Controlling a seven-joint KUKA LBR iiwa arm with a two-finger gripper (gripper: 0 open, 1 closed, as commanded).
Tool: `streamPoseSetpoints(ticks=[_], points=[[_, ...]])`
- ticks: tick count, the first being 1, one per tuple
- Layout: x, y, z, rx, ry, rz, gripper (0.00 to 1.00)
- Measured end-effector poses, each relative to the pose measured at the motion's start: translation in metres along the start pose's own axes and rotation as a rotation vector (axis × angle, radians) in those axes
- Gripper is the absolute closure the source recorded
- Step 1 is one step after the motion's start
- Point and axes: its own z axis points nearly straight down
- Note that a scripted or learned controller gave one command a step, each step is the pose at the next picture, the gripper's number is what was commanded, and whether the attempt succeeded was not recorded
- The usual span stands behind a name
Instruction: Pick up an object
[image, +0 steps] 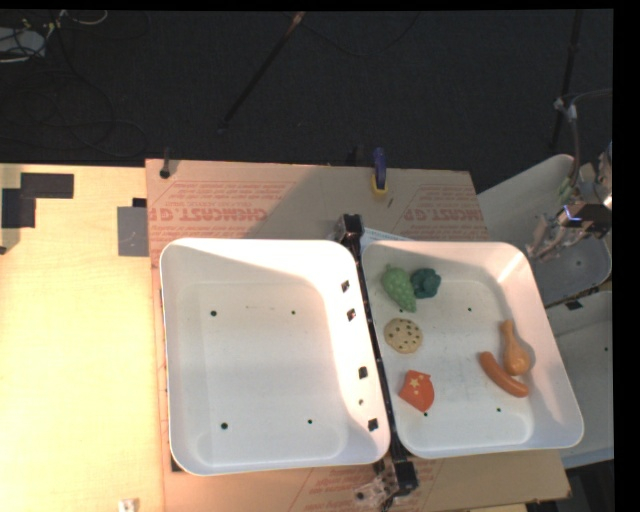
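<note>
The right bin (545, 425) holds several small items. A light green lumpy piece (399, 287) lies against a dark teal one (427, 282) near the bin's far left. Below them sit a round speckled cookie (404, 335) and a red piece with a yellow mark (418, 390). At the bin's right side an orange sausage shape (503, 375) lies next to a tan-orange pear-like shape (515, 350). The gripper (572, 216) hangs at the view's right edge, beyond the bin's far right corner and away from every item, with wiring around it.
The left bin (180, 300) sits beside the right one, joined by a black clipped divider (362, 330). Both rest on brown cardboard (300, 200) over a pale wooden bench (70, 350). A blue clamp (379, 170) stands at the cardboard's far edge.
</note>
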Motion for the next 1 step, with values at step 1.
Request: streamPoseSetpoints(ticks=[1], points=[[-0.0131,-0.1281,0.0438,0.009,0.004,0.009,1.0]])
